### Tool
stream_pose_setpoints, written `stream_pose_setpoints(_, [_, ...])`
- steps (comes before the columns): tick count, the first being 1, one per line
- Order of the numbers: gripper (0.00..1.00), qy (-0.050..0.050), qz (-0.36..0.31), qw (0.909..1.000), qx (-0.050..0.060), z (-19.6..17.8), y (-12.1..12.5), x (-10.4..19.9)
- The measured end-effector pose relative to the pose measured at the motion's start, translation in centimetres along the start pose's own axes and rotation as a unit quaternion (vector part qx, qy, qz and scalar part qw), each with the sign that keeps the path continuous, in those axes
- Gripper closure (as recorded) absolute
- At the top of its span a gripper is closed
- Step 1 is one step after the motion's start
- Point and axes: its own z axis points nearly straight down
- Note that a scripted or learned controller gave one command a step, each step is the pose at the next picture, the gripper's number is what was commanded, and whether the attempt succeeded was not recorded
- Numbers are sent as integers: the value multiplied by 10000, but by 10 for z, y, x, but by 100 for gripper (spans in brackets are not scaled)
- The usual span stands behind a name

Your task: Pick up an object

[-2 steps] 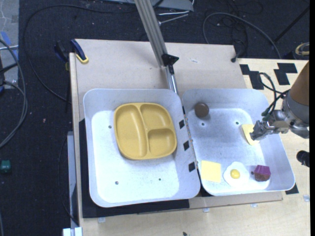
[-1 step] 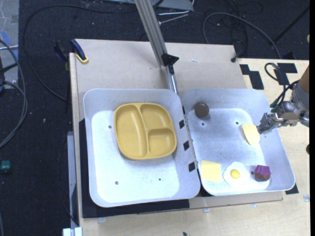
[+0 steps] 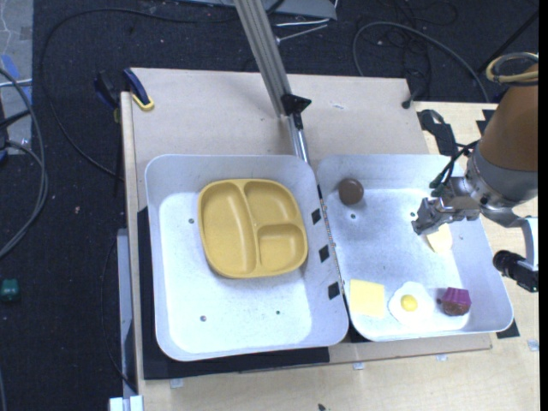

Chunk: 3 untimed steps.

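Since the gripper [image 3: 431,221] hangs low over the right bin [image 3: 385,255], close to its right wall, the likeliest target is the pale yellow piece [image 3: 440,241] lying just beneath and slightly toward the bin's near edge from it; whether the gripper is released or clenched cannot be told, and nothing is seen held. That piece looks like a small toy food item, probably light, stiff plastic and smooth, so it may skid on the bin floor; a hold across its narrow sides seems best. Along the near edge lie a flat yellow square [image 3: 368,298], a fried egg [image 3: 409,303] and a purple lump [image 3: 455,300], the first two too thin to pinch easily. A brown ball [image 3: 350,191] near the far left corner would roll. The left bin [image 3: 171,255] carries a yellow divided plate [image 3: 253,228].
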Motion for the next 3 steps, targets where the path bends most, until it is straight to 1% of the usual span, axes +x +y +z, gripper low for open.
stream_pose_setpoints(1, [100, 0, -1, 10000, 2, 10, 6, 54])
stream_pose_setpoints(2, [100, -1, -2, 10000, -10, 1, 17, 112])
stream_pose_setpoints(3, [100, -1, -5, 10000, -5, -6, 11, 168])
